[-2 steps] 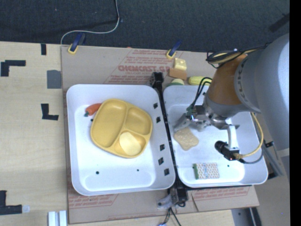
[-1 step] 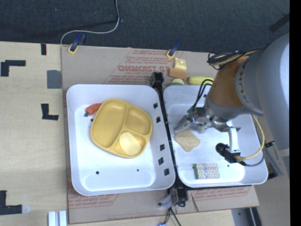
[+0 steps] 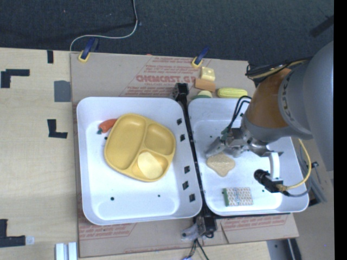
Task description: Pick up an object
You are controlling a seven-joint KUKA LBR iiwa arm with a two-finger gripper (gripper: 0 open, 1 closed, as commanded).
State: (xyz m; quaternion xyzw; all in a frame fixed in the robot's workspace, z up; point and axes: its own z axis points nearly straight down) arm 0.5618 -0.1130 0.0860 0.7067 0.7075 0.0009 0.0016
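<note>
Gripper (image 3: 221,147) low in the right bin (image 3: 287,202), right of frame centre, directly above the beige bread-like piece (image 3: 220,164); jaws state impossible to tell. Best to descend straight and clamp across the narrow width. Piece soft-looking, matte, irregular. Lower down, flat patterned packet (image 3: 237,196). Left bin (image 3: 89,199): glossy yellow divided plate (image 3: 140,147).

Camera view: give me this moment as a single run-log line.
arm: over right bin | claw: low, at the tan bread piece | hold: unconfirmed | left bin: yellow divided plate
</note>
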